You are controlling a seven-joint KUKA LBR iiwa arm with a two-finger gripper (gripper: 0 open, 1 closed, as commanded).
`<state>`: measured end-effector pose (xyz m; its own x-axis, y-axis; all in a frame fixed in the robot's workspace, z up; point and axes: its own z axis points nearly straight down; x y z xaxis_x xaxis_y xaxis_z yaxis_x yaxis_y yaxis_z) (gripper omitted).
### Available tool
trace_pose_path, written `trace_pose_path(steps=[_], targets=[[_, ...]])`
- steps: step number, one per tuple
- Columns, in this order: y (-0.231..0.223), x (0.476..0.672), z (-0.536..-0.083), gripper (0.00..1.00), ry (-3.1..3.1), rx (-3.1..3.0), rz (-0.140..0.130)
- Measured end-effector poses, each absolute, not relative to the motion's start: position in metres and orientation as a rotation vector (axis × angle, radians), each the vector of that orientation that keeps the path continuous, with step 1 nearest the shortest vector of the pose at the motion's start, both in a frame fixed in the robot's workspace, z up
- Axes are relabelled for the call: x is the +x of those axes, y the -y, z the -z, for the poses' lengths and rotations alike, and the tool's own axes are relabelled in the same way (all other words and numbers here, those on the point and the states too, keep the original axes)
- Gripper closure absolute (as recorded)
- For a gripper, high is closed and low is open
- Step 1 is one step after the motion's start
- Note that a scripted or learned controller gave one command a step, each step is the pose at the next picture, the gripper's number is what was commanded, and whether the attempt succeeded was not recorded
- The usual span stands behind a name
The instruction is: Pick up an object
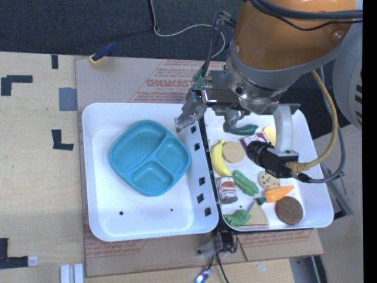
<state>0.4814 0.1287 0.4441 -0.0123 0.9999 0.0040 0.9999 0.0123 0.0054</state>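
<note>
My gripper hangs over the divider between the two bins, at their far end. It is open; one finger is over the left bin's edge, the other over the right bin, and nothing is between them. Just below it in the right bin lie a banana, a round tan cookie and a green bean. Further forward are a small can, a green pickle, a carrot and a brown round cookie.
A blue divided plate lies in the left bin. A black cable fitting from the arm hangs over the right bin's middle. A sandwich wedge and green leaf sit at that bin's near edge.
</note>
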Motion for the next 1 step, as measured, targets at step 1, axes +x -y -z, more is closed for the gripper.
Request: trace_pose_path(steps=[1], targets=[[-0.1558, 0.4838, -0.5407, 0.00, -2.224, 2.213, -0.015]])
